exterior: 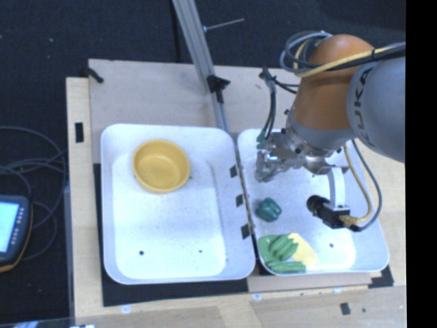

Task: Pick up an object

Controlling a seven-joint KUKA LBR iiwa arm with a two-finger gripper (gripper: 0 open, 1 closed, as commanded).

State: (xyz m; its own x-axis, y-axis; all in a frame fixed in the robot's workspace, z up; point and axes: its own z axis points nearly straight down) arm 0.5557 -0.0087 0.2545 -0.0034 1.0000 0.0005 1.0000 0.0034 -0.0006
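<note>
Lying just below claw (268, 171): green pepper (268, 210), seemingly apart.

text: "KU", likely KUKA | on: grey arm (382, 108) | vertical

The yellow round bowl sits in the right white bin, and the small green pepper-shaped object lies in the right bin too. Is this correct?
Not quite. The yellow round bowl sits in the left white bin, not the right one. The small green pepper-shaped object does lie in the right white bin, below the tool, as the camera view shows.
</note>
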